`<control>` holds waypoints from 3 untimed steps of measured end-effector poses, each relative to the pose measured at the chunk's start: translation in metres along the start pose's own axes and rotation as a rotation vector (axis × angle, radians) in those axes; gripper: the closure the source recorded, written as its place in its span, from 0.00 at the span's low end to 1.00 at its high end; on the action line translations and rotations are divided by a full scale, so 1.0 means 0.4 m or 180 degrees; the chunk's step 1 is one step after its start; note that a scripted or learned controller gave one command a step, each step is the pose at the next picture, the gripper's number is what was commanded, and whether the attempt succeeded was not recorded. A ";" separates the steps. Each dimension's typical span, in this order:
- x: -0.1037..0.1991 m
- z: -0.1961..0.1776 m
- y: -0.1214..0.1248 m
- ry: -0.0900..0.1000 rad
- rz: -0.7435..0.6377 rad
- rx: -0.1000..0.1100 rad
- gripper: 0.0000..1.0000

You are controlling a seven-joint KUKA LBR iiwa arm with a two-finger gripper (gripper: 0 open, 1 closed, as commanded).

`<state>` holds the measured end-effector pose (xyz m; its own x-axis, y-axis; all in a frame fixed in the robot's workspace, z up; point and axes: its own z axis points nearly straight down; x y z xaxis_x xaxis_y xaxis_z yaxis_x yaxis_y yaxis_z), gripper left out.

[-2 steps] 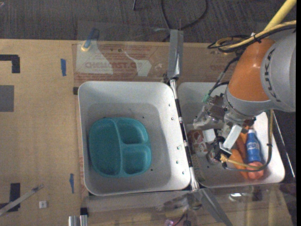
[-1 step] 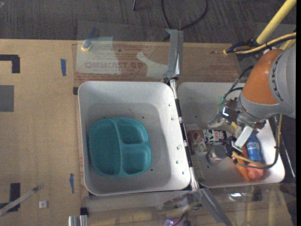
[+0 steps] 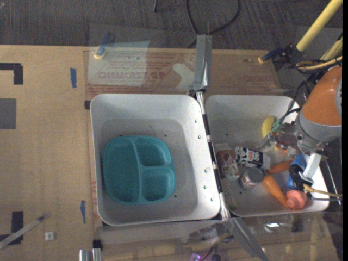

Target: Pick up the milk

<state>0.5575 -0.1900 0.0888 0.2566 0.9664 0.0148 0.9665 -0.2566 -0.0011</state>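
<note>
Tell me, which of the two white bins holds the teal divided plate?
The left bin holds the teal divided plate. The right bin holds the milk carton, a carrot and other small items.

Arm [image 3: 324, 110] cut off at right edge, hand fingers hidden

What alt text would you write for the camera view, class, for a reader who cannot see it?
A grey and orange robot arm reaches over the right bin, which holds a milk carton among toy foods. The left bin holds a teal divided plate.
</note>
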 end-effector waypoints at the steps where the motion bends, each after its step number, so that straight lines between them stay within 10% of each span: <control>1: 0.212 -0.138 -0.070 -0.0047 -0.0248 -0.0003 0.00; 2: 0.183 -0.001 -0.109 -0.0059 -0.1175 -0.0045 0.00; 3: 0.171 -0.109 -0.166 -0.0049 -0.1073 -0.0001 0.00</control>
<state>0.5108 -0.1076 0.1336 -0.0774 0.9970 -0.0010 0.9970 0.0774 0.0017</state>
